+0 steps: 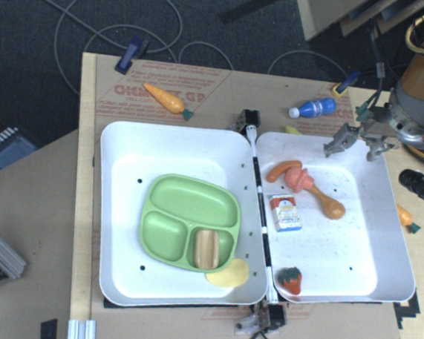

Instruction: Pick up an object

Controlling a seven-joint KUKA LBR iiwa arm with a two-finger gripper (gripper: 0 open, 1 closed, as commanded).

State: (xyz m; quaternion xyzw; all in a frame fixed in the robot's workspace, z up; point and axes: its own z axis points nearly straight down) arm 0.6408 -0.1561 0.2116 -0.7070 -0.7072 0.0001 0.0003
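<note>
Nearest in the right bin (380,282) lies one strawberry toy (290,280) in the near left corner; farther, one small red and white carton (286,212); then one pink and tan maraca-like toy (313,190) touching one orange sausage (283,170); the left bin (123,164) holds one green divided plate (189,221), one brown block (206,248) in it, one yellow piece (228,274) beside; the gripper (358,143) hovers over the right bin's far edge, fingers spread, grasping nothing; beyond lie one blue bottle (314,108) and one carrot (166,98).

dark carpet (36,59), looping cables (100,13), cardboard benchtop (100,95)
</note>
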